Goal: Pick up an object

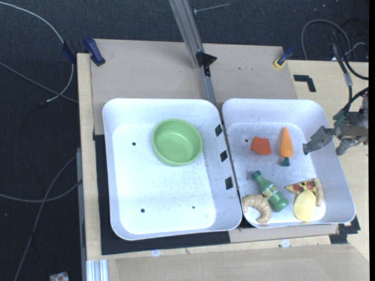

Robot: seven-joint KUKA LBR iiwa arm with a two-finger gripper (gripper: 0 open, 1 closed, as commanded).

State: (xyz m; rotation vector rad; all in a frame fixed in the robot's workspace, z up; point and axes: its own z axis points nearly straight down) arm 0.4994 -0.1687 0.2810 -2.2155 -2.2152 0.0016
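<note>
Nearest the front rim of the right bin (345,206) lie a toy croissant (258,208), a green toy bottle (270,191), a pizza slice (304,187) and a yellow lemon (305,206). They sit close together, and the bottle touches the croissant.

Farther back from that rim sit a red-orange wedge (261,146) and a toy carrot (285,145). The carrot's long side runs from back to front, with its little green top toward the front rim.

The pincer (323,140) hangs over the right side of this bin, right of the carrot and apart from it. Its two fingers are spread open, and nothing is between them. One dark finger points left toward the carrot. I think the carrot is the closest thing to grab. The pincer would need to slide left and come down. Its fingers should close across the carrot's thin middle, not along its length.

The arm reaches in low from the right edge of the counter (176,69), so just its wrist end can be seen.

Left of this bin sits the other white bin (117,157), holding a green bowl (177,141).
</note>
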